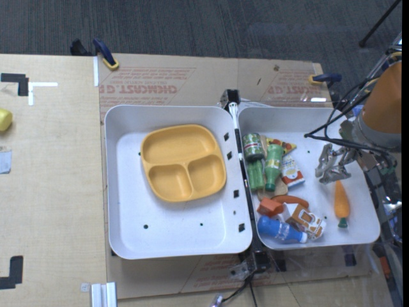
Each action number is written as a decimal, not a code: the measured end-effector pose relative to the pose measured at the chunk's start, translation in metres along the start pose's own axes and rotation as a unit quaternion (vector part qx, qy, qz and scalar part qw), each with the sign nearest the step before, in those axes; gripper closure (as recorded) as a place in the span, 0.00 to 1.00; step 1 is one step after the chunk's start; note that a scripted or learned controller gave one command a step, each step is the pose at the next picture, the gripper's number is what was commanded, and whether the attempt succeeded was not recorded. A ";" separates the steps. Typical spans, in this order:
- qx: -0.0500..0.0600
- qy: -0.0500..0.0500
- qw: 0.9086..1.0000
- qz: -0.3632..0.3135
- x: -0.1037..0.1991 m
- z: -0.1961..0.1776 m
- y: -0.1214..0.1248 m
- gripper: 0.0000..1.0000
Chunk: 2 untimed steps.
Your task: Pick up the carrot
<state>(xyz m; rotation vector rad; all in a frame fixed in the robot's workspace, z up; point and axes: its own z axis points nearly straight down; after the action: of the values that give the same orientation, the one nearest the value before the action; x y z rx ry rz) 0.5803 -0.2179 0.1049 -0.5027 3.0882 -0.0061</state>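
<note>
The carrot (342,203) lies in the right bin (319,126) near its right wall, orange with a small green stub at its near end. My gripper (331,168) hangs just above and to the left of the carrot's far end, metal fingers pointing down over the bin floor. The fingers look spread with nothing between them. The carrot rests on the bin floor, apart from the other items.
The left bin (121,190) holds a yellow divided plate (183,162). The right bin's left half is crowded with green bottles (263,164), a blue bottle (281,231), red pieces and small cartons. Cables run along the right edge.
</note>
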 end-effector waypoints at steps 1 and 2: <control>0.000 0.000 1.000 0.000 0.000 0.000 0.000 0.00; 0.002 -0.003 1.000 -0.001 -0.003 -0.011 -0.001 1.00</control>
<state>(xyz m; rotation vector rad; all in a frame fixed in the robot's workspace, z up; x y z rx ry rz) 0.5833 -0.2174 0.1161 -0.5043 3.0804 -0.0106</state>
